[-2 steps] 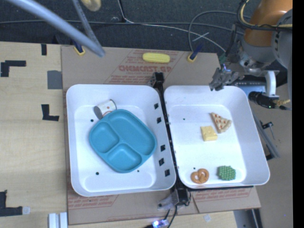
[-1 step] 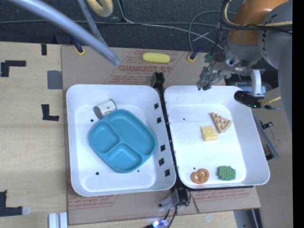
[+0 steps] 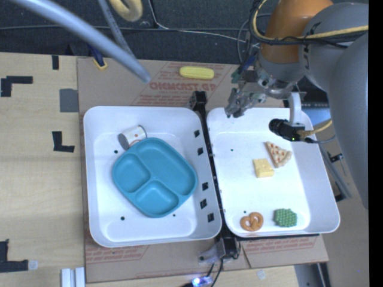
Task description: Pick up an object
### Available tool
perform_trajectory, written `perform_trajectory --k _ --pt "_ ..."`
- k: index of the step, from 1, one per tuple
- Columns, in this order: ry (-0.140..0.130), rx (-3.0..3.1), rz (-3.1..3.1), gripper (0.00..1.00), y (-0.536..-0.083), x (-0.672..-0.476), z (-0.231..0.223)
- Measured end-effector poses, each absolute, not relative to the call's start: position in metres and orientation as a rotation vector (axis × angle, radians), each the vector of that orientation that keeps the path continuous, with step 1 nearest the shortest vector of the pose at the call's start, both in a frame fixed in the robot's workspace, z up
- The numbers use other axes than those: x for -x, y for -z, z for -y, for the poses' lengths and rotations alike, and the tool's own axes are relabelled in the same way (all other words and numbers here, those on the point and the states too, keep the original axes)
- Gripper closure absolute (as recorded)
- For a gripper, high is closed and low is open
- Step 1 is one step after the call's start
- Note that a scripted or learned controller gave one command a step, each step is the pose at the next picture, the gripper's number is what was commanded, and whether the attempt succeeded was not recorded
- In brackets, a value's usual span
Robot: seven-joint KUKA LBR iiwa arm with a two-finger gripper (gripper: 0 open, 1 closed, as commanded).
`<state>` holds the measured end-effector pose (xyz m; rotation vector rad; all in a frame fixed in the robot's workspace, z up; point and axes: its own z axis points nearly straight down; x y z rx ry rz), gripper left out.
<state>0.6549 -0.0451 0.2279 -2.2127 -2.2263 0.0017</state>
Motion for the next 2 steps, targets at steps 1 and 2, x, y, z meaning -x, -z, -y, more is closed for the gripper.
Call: perform_trajectory --k 1,2 --pt "0.001 2.213 2.228 1.00 -0.236 -0.657 -0.005" --pt "-0.001 2.215 2.227 1.00 -0.229 -0.667 -0.052"
